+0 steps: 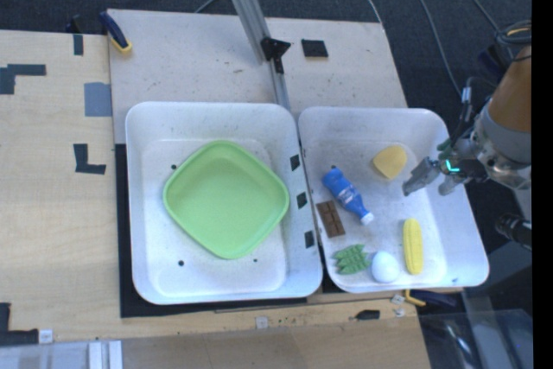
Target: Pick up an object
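The right bin (pixel 363 121) holds a blue bottle (pixel 346 194), a yellow sponge-like lump (pixel 390 161), a yellow corn cob (pixel 413 245), a white egg (pixel 384 266), a green leafy piece (pixel 351 258) and a brown bar (pixel 330 219). My gripper (pixel 434 177) hovers over the right side of this bin, just right of the yellow lump and above the corn cob. Its fingers stand apart with nothing between them.
The left bin (pixel 143 186) holds a green square plate (pixel 226 199). A metal post (pixel 251 4) rises behind the bins. Cables run across the dark floor at the back right. A yellow-blue clamp (pixel 115 32) lies at the bench's far left corner.
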`<act>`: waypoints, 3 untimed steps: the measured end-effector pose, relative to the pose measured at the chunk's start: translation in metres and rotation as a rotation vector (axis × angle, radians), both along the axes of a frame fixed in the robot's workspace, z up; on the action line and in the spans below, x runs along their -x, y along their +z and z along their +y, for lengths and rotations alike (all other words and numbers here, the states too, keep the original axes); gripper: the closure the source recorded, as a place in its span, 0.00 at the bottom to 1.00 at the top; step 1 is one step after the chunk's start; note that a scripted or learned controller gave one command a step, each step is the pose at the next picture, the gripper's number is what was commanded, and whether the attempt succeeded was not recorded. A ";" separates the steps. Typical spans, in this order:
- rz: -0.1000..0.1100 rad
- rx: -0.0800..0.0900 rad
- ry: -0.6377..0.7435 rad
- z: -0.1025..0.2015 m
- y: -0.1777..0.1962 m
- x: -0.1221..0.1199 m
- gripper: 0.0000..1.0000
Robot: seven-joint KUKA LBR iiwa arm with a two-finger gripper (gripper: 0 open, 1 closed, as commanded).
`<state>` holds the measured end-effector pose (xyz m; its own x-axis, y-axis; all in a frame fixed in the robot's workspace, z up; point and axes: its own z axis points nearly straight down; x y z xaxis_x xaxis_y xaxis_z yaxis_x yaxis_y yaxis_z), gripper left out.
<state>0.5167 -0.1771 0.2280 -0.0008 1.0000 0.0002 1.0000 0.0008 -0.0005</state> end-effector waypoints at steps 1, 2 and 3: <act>0.000 0.000 0.000 0.000 0.000 0.000 0.00; 0.005 -0.001 0.000 -0.005 -0.060 -0.003 0.00; 0.005 -0.001 0.000 -0.002 -0.122 0.004 0.00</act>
